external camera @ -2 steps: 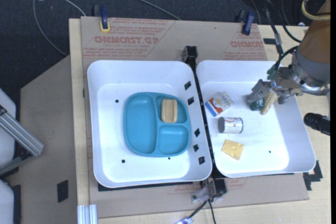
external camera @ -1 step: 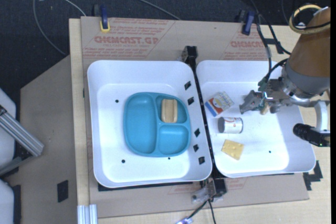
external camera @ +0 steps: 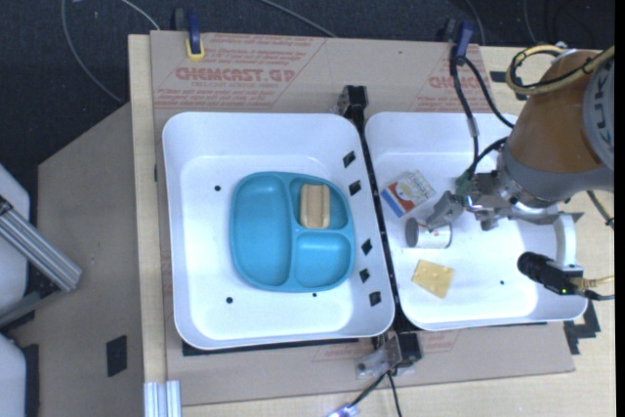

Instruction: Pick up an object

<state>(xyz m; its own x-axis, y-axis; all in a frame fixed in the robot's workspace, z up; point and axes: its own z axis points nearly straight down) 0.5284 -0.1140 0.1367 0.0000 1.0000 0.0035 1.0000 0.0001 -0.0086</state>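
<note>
1. Gripper [external camera: 430,222] is low inside the right bin [external camera: 488,308], pointing toward the view's left. From this slant I cannot tell whether it is apart, together, or clamped on anything.
2. Just beside the tip: a small white cylinder-like piece [external camera: 437,236], touching or nearly touching the gripper's underside. Contact cannot be confirmed.
3. Up and left of the tip: a white packet with red and blue print [external camera: 405,191], lying flat, near the bin's left wall.
4. Below the tip: a yellow sponge-like square [external camera: 433,277], flat on the bin floor, one corner toward the gripper, apart from it.
5. Key relation: the yellow square lies straight toward the view's bottom from the tip; the packet lies diagonally up-left. The white piece is nearest of the three, so I judge it the likely target.
6. Further out: the arm [external camera: 552,137] enters from the right, with cables looping over it.
7. Left bin [external camera: 186,210] holds a blue divided plate [external camera: 283,244] with a tan block [external camera: 314,205] in its upper-right compartment, well apart from the gripper.
8. Both bins sit on a desk [external camera: 146,308] covered in cardboard.
9. Judgement: pick not yet confirmed.
</note>
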